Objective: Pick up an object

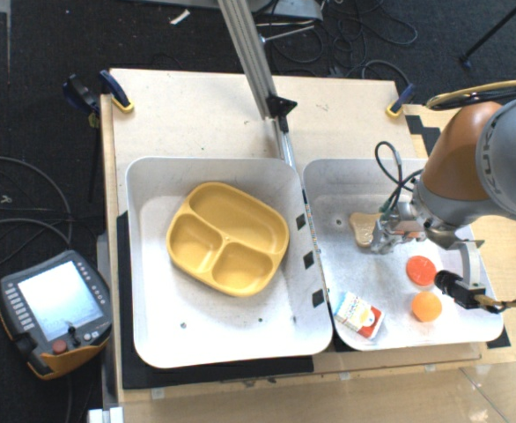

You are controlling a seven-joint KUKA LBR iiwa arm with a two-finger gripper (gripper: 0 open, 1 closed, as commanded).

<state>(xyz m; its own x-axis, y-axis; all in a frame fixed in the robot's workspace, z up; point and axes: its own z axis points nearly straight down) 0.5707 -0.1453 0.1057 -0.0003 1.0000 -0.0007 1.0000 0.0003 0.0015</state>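
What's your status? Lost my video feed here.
Gripper low in right bin, beside tan piece. Grasp unconfirmed. Two orange items, small carton nearby.

bins: 2 (143, 236) (328, 179) | yellow tray: 1 (228, 238) | orange items: 2 (421, 270) (426, 307) | carton: 1 (360, 315)

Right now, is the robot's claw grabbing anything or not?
End effector: down in the right bin, beside a tan object. Whether it is open, shut, or holding that object cannot be told.

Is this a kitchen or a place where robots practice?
Probably a robot lab: a grey and orange arm reaches over two white bins, a control pendant sits on the floor, and cables trail around.
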